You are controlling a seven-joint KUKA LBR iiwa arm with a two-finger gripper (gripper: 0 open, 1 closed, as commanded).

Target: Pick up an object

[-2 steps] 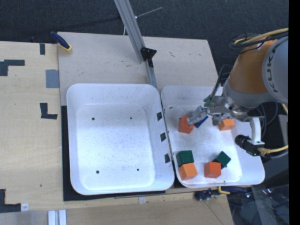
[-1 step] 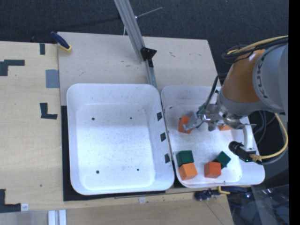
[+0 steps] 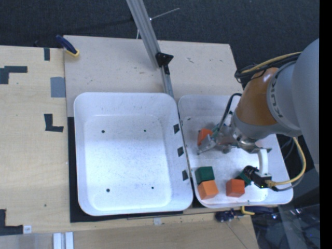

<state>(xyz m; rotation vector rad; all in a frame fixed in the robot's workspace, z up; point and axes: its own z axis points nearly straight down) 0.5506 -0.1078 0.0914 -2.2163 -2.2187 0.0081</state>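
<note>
The arm reaches into the right bin, its gripper low beside an orange block; whether it grips cannot be told. Judged mid-grasp: next, a lift would confirm the hold

Lighting even, diffuse, from overhead; moderately bright. White bins close to overexposed, floor detail washed out apart from speckle. Soft shadow under the arm in the right bin. Dark floor at top underexposed. Overall soft, low-res, arm edge at right blurred.
</note>
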